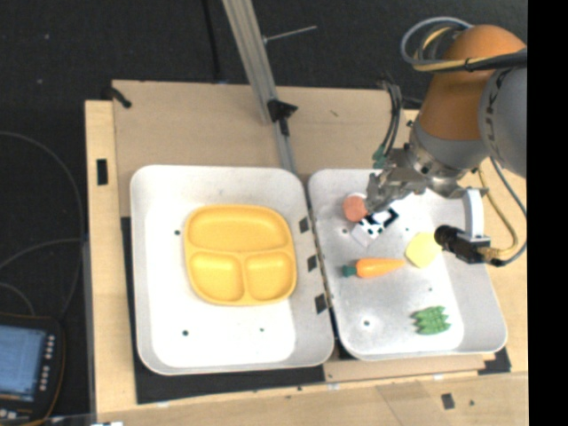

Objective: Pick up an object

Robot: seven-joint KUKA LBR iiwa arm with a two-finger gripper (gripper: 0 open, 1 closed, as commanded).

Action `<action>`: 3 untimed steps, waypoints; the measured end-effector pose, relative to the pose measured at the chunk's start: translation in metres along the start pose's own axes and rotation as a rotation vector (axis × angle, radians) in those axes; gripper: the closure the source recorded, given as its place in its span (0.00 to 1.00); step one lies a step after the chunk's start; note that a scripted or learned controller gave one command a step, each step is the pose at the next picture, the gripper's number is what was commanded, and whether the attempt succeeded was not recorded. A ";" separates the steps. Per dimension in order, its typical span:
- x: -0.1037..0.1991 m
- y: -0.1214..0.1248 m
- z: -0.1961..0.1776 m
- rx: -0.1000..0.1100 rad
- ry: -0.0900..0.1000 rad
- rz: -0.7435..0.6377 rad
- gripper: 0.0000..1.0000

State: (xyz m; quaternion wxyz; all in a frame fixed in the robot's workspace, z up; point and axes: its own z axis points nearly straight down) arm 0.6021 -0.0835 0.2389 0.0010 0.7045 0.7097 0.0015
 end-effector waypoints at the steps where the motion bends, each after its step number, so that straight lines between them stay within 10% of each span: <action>1: 0.046 0.022 -0.010 0.000 0.000 0.000 1.00; 3: 0.159 0.054 -0.005 0.002 -0.001 0.000 1.00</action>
